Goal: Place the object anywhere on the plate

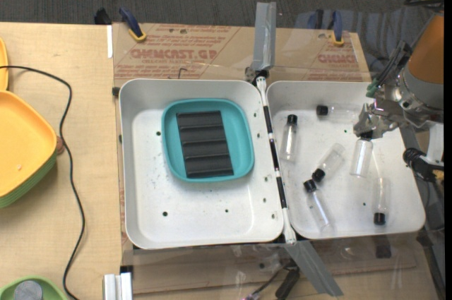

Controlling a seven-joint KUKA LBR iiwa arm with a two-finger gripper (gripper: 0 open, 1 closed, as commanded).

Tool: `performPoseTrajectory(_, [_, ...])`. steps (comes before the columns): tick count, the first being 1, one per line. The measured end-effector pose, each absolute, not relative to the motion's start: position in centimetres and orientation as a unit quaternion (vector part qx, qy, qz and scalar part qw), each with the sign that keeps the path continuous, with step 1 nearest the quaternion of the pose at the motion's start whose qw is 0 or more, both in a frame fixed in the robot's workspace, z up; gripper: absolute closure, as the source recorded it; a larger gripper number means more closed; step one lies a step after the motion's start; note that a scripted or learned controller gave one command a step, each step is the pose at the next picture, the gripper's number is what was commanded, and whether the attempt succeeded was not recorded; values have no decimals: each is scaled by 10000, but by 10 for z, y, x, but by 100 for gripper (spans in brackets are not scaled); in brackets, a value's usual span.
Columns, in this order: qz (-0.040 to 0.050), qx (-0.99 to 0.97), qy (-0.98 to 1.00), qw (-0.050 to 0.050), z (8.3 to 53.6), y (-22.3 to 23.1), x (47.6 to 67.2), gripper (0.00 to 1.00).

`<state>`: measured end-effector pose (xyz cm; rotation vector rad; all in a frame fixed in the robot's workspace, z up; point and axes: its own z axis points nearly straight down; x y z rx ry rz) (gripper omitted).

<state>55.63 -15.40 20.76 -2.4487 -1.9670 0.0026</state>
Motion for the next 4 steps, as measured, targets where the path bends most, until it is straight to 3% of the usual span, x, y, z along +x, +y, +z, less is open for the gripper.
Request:
performPoseTrajectory(1, [19,-7529,-6582,12,203,-54,554,100])
performPoseTrajectory(2, [19,-6710,-7415,12,190,7,570,100])
performPoseTrajectory(3, [17,-6711,-7413,10,190,6,570,0])
performPoseTrajectory(4, [15,-6907,-7231,9,214,-61,537,0])
